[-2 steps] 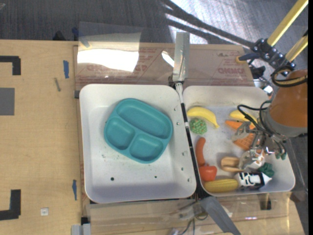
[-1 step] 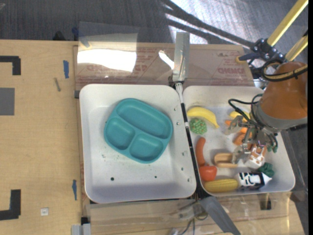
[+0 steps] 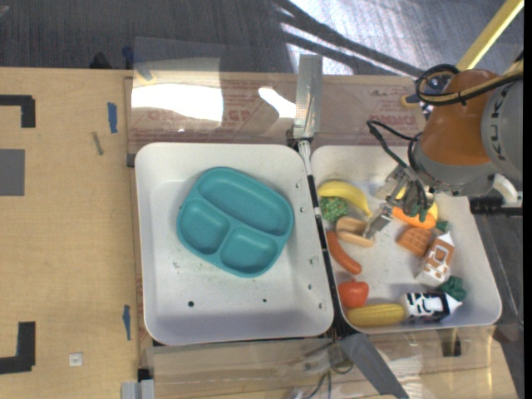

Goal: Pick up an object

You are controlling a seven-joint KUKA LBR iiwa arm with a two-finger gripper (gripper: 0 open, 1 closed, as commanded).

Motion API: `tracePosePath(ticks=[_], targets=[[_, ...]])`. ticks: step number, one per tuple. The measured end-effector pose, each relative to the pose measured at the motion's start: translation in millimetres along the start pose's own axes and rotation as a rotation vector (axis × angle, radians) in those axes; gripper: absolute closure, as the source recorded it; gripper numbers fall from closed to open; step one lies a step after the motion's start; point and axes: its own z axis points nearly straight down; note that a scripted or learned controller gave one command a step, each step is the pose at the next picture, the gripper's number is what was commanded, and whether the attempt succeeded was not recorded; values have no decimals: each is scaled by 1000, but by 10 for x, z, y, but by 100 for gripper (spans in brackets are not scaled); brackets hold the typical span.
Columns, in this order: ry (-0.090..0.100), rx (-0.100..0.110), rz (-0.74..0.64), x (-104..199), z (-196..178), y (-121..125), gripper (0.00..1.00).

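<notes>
Two white bins sit side by side on the table [image 3: 58,223]. The left bin [image 3: 158,306] carries a teal plate [image 3: 237,221]; the right bin [image 3: 482,293] is crowded with toy food. The arm [image 3: 465,135] comes in from three o'clock, and its pincer [image 3: 389,206] hangs low near the bin's middle, fingers parted, nothing between them. Candidates ring it: a banana [image 3: 347,194] at ten o'clock, a hot dog bun [image 3: 356,231] just below the tips at seven, an orange piece [image 3: 413,216] at three, partly under the wrist. A carrot [image 3: 343,253], tomato [image 3: 354,293] and corn [image 3: 376,313] lie toward six. The bun looks like the nearest target. Best bet, I'd say: drop straight down, straddle its narrow width, avoid nudging the broccoli [image 3: 332,209] beside it, then close fully before lifting.
</notes>
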Motion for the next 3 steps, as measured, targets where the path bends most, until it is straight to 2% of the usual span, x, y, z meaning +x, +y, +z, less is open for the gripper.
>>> tracePosePath(ticks=[1, 2, 3], targets=[[-5, -3, -4, -16, -135, 28, 100], [12, 5, -187, -330, -787, -243, 100], [17, 5, -188, -315, -760, -235, 0]])
